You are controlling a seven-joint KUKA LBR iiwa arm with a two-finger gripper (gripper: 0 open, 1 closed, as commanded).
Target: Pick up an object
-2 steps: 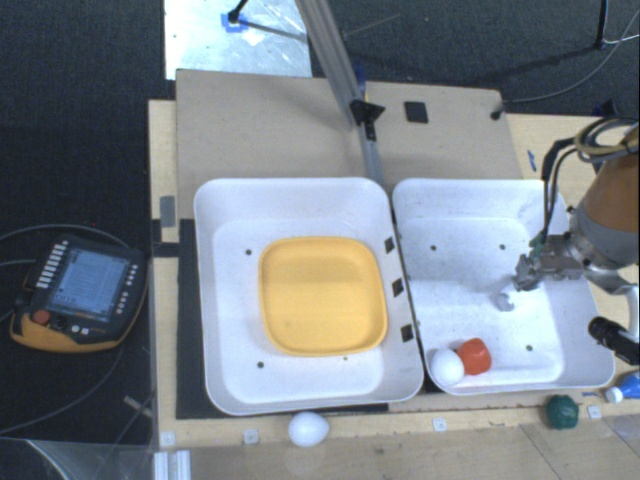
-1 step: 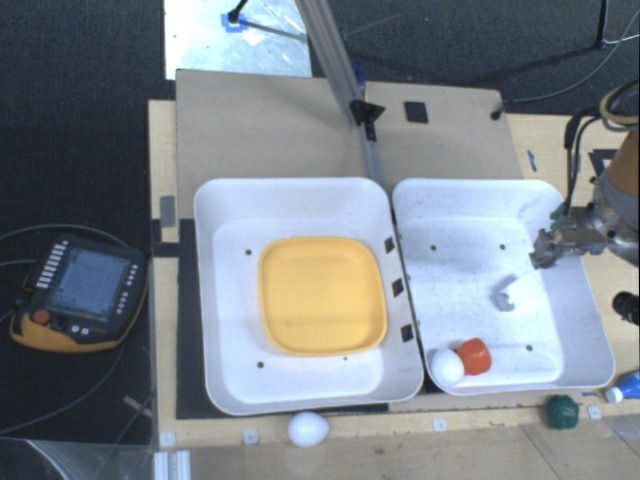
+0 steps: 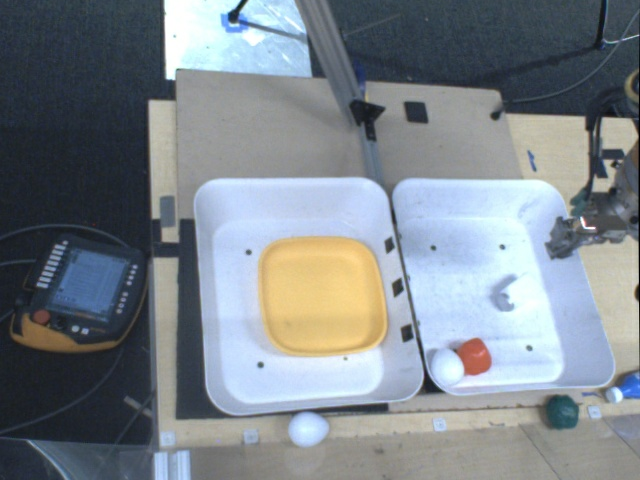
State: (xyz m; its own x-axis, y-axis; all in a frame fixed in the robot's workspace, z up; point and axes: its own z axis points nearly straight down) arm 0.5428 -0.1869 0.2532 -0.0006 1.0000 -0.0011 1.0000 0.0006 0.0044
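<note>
Two white bins sit side by side on the bench. The left bin (image 3: 215,298) carries a yellow plate (image 3: 322,294), square with rounded corners, lying flat near the bin's centre.

The right bin (image 3: 540,193) holds three things. A white ball (image 3: 446,367) rests in the near left corner, touching the wall. An orange cup (image 3: 474,356) lies just beside it on the right — the two appear to touch. A small grey piece (image 3: 505,294), curved, lies apart from them near the middle of the bin floor, with bare floor around it.

The gripper (image 3: 570,236) is at the right bin's far right rim, above the wall, well apart from all three things. Its jaws are too small and cluttered to read — cannot tell whether apart or together. Nothing is visible between them. The arm (image 3: 622,203) enters from the right edge.

Outside the bins: a white egg (image 3: 308,429) on the bench's near edge, just below the left bin's near wall. A dark green ball (image 3: 561,411) sits near the bench's near right corner, with a blue-and-white thing (image 3: 625,389) just beside it. A pendant (image 3: 80,289) with a screen lies on the dark floor to the left. A grey pole (image 3: 335,53) slants down across the cardboard sheet (image 3: 270,128) behind the bins, ending between them.
</note>
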